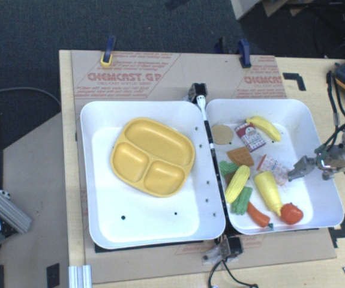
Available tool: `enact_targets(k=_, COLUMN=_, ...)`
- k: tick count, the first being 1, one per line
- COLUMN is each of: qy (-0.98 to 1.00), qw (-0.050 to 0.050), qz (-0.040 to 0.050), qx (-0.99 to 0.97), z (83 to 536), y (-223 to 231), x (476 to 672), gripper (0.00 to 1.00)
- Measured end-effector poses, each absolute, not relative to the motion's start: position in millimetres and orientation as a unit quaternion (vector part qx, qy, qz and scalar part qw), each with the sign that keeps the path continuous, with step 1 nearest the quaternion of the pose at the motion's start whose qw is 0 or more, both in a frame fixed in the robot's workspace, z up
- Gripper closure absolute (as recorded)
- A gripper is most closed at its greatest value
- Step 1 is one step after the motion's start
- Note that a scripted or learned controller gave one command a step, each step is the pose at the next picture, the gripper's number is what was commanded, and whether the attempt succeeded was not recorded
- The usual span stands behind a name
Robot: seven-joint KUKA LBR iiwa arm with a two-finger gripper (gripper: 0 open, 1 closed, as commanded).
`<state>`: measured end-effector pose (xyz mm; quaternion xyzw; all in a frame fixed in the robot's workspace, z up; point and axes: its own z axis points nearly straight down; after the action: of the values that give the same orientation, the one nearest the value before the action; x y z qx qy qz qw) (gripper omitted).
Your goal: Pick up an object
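Fingers: state cannot be told; grey two-finger gripper (296, 170) low over right shallow white bin (316, 218), near its right edge, nothing visibly between them. Right bin contents: yellow plastic banana (264, 128) toward far edge; yellow corn cob (237, 183) centre; red toy tomato (291, 213) near front-right corner. Left shallow white bin (100, 221): yellow three-compartment plastic tray (153, 156), centre.

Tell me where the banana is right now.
The banana lies in the right bin, near its far edge, just beyond the red-and-white packet.
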<state>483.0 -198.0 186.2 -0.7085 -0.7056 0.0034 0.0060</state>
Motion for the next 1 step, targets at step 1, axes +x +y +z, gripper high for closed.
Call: enact_targets(k=1, qy=-0.707, qw=0.000, qz=0.0002, qx=-0.707, z=192.3, y=-197.8, x=486.3, gripper=0.00)
